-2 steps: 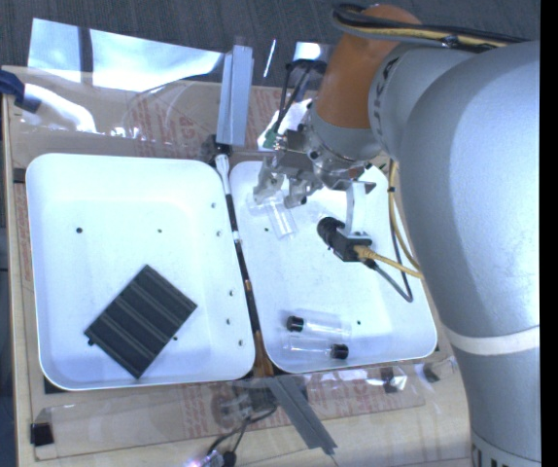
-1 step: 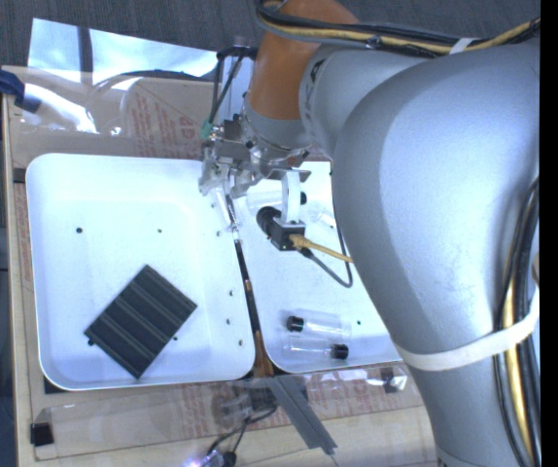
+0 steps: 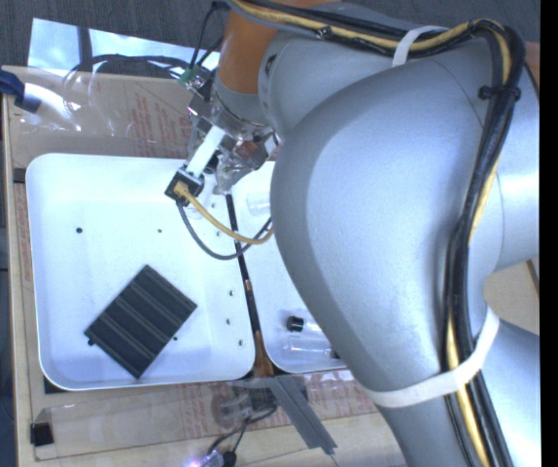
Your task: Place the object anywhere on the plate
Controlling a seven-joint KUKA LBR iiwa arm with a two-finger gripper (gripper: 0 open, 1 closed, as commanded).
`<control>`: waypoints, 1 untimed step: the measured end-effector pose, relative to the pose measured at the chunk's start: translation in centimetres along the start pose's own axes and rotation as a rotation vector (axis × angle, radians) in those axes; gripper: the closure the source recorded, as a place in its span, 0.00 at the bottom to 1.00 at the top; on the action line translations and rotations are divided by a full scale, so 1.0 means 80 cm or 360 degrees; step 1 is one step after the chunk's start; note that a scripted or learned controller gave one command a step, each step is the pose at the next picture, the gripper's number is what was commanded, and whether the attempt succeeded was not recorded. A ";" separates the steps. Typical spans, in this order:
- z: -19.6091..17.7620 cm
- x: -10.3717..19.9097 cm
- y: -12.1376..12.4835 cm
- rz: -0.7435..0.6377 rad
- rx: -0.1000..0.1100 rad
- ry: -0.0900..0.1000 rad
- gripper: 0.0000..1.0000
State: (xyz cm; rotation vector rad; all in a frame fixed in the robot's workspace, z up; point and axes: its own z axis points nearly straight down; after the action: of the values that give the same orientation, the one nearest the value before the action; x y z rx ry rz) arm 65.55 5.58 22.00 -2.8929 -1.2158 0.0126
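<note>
Well apart from the tool [image 3: 228,163], at 7 o'clock of it: one dark ribbed plate [image 3: 141,321], flat on the floor of the left bin [image 3: 55,212], set askew to the bin's walls and close to its 6 o'clock rim. Also well apart from the tool, at 5 o'clock of it: one small black object [image 3: 295,323], down in the right bin [image 3: 271,290], near the wall between the two bins and near that bin's 6 o'clock rim. Between object and plate, that same wall; no contact between the two. Just at 5 o'clock of the object: one clear item [image 3: 308,343], tube-like, too faint to name. Tool itself up near the 12 o'clock rims, about at the meeting of the two bins, hung under the orange band [image 3: 250,37] of the one grey arm [image 3: 396,212], with the arm's bulk covering most of the right bin. Cannot tell how far open or whether loaded. By count: one tool, one arm, one plate, one small black object, one clear item, two white bins. Left bin: the plate, plus a few tiny dark specks [image 3: 79,230] on the white floor. Right bin, in the strip on view: the black object and the clear item. Under both bins, a pale brown counter [image 3: 114,125] with red print, and at its 10 o'clock corner one blue clamp [image 3: 7,84].
</note>
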 end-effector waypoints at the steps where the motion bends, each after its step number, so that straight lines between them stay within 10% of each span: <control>1: -0.086 -0.049 -0.052 -0.0435 0.0001 0.0002 1.00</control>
State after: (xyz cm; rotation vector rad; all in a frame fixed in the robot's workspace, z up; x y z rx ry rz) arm 59.91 5.70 28.91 -2.6988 -1.5976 0.0106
